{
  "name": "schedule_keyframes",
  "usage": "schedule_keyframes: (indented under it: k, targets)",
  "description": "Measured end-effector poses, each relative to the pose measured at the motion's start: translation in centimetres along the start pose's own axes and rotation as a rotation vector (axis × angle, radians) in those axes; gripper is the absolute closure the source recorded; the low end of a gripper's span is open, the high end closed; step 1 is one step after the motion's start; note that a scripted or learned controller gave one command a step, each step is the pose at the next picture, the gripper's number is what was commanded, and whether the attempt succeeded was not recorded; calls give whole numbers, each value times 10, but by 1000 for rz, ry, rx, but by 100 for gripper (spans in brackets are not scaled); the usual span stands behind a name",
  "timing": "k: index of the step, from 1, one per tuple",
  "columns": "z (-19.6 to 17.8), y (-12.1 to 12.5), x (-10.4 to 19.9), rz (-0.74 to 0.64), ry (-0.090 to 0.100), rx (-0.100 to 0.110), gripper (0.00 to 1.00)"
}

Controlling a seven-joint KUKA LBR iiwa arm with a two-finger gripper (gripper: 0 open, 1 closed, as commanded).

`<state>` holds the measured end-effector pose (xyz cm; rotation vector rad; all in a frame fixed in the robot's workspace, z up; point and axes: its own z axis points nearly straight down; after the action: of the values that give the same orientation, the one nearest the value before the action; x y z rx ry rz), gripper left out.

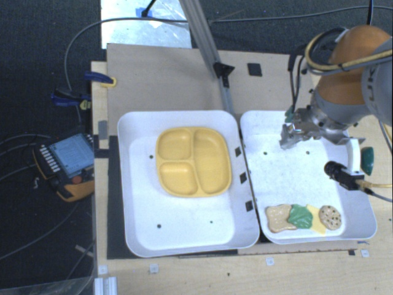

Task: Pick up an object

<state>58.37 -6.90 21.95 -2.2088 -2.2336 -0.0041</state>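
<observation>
Yellow plastic plate with three compartments (193, 161): centre of the left white bin (138, 226). Right white bin (270, 177), lower right of the frame, one row: tan toast-shaped toy piece (279, 217), green leaf-shaped piece (301, 216) touching it, flat yellow slice (317, 221), round speckled cookie (330, 216). Grey arm with orange band (356, 60): upper right. Jaws: over that bin's upper left, well apart from the row; open or closed, cannot tell. Beige table (159, 78) carries both bins.

Arm (377, 88): grey casing, rounded orange band (359, 48) above wrist. Gripper (288, 141) at its 9 o'clock end, bare silvery metal, blocky (details blurred). Black cables (296, 82) loop along the band's 9 o'clock side.
</observation>
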Motion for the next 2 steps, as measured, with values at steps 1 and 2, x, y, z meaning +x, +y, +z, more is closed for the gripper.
schedule_keyframes:
  k: [1,2]
  targets:
    - [-11,6,51,0,0,-1,100]
    - [0,8,107,0,0,1,100]
